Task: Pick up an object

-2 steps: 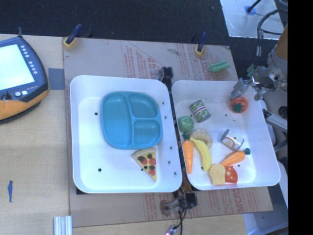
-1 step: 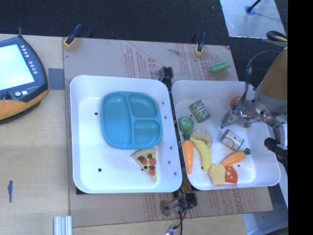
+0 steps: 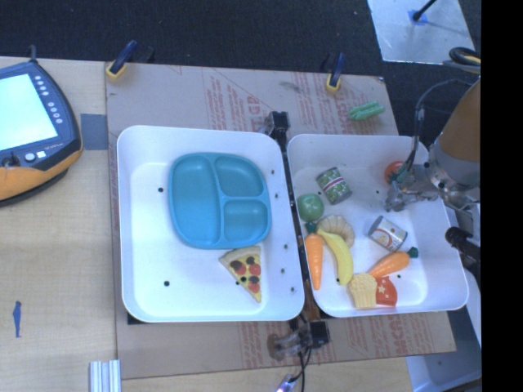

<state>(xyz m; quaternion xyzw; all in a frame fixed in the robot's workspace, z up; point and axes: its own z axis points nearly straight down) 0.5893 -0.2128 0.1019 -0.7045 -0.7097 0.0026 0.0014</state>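
Camera view from above: at the bench's left edge lies an orange-rimmed grey teach pendant (image 3: pixel 33 129). Next comes the left white bin (image 3: pixel 135 227), carrying a light-blue divided plastic plate (image 3: pixel 219 199) near its middle and a toy pizza slice (image 3: pixel 244 269) toward its near right corner. The right white bin (image 3: pixel 327 300) is crowded: a green round toy vegetable (image 3: pixel 310 207), an orange toy carrot (image 3: pixel 315 260), a yellow toy banana (image 3: pixel 339 256) and a yellow-and-red toy wedge (image 3: pixel 372 291) cluster along its left and near sides; a small green-labelled can (image 3: pixel 333 184) sits farther back, and a silver toy can (image 3: pixel 386 234) and a second carrot (image 3: pixel 391 263) lie toward the right wall.

The gripper (image 3: pixel 400 196) hangs near that bin's far right corner, beside a red toy tomato (image 3: pixel 395 171); I cannot tell whether it is released or clenched, and nothing is visibly held.

Any of these toys could serve as the pick. Risk, as I judge it: the tomato sits close to the wall, so a descent could jam against the rim or roll it away. The tight cluster invites double contacts. The most open room lies around the green-labelled can.
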